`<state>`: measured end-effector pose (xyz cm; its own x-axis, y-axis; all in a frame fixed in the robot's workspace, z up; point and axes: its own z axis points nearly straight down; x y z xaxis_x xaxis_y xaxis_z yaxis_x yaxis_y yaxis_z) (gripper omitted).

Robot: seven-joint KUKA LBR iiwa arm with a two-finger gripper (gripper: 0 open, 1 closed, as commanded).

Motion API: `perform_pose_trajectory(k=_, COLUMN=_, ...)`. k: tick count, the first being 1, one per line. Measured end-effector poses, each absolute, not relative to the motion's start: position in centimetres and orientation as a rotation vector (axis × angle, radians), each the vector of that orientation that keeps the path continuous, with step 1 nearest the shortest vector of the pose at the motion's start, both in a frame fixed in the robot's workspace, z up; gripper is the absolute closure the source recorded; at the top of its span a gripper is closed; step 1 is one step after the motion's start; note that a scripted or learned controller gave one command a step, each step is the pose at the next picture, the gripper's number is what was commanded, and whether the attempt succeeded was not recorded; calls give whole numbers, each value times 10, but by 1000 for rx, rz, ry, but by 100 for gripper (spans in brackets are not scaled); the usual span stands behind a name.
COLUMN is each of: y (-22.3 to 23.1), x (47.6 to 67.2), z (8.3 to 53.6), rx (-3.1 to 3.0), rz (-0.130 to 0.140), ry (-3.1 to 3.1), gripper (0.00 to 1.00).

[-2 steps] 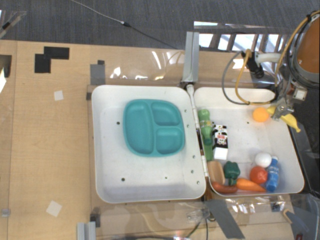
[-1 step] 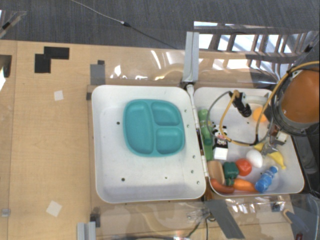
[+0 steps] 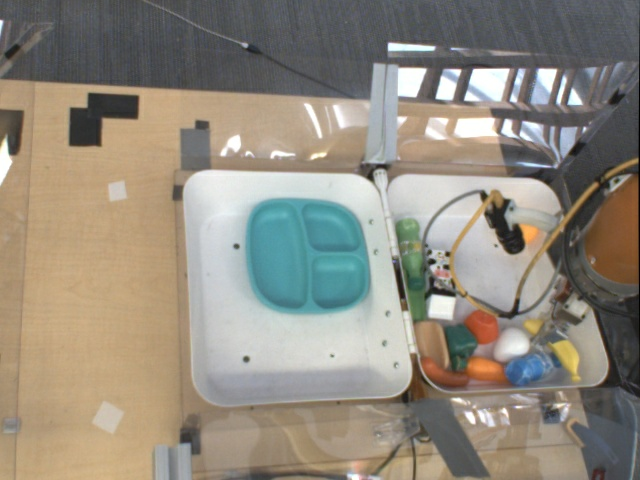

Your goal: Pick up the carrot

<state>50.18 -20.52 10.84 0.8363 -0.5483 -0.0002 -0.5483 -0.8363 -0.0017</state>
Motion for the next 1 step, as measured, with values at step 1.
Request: perform_pose_trajectory(k=1, y=-204, x=559, z=165, rx=-2953, rz=-8, ry=1062, gripper=100)
